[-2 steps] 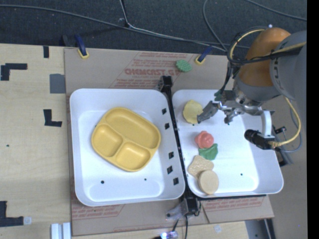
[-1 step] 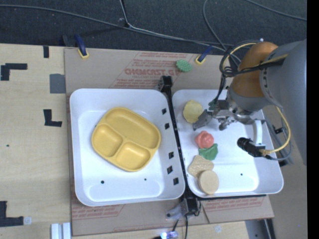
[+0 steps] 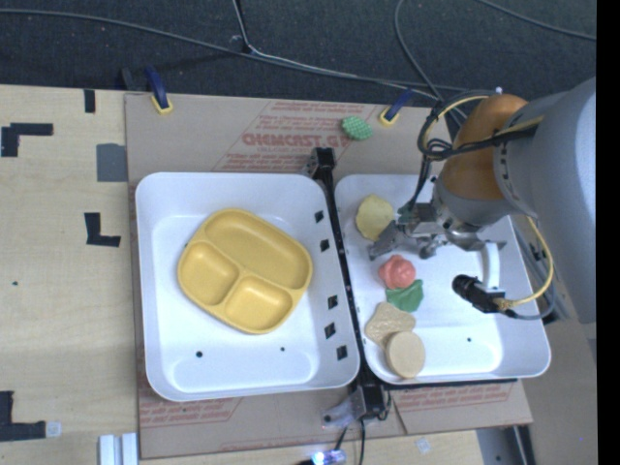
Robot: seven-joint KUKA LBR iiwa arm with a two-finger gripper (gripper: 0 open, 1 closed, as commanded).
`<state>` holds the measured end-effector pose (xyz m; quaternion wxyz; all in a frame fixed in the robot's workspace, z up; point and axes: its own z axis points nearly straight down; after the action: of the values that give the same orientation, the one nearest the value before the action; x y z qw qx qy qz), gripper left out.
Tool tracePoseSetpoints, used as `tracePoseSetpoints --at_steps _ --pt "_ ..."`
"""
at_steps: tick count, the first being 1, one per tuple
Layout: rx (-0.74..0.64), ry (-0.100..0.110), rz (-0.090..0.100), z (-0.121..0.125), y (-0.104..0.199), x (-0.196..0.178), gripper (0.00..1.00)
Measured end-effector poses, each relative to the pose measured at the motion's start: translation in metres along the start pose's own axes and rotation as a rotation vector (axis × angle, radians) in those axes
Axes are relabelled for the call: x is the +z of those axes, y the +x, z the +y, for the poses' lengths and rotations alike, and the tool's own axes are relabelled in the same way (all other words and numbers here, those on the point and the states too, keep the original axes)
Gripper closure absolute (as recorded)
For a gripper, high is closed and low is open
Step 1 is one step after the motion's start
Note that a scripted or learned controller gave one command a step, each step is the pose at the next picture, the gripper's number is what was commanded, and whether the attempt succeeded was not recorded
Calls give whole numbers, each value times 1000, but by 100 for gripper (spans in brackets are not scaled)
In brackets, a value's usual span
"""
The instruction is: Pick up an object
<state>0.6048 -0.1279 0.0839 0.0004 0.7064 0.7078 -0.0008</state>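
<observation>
In the right bin [image 3: 504,352] lie a pale yellow lemon-like piece [image 3: 373,215], a red piece [image 3: 396,272] with a green leaf part [image 3: 408,296], and two tan biscuit-like pieces [image 3: 387,323] [image 3: 406,355]. My gripper [image 3: 404,248] hangs over the bin's left half, just above the red piece and right of the lemon-like piece. Its dark fingers [image 3: 381,251] are spread apart, open, with nothing between them.
The left bin [image 3: 155,211] holds a yellow divided plate [image 3: 244,269]. A small green piece [image 3: 356,128] lies on the cardboard behind the bins. The grey arm with its orange band [image 3: 489,124] covers the right bin's far right corner; cables trail along its side.
</observation>
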Motion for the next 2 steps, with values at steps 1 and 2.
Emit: tracePoseSetpoints --at_steps 1,2 --pt "0 -2 -1 1 0 -12 100" --pt "1 -5 1 -2 -2 -74 100"
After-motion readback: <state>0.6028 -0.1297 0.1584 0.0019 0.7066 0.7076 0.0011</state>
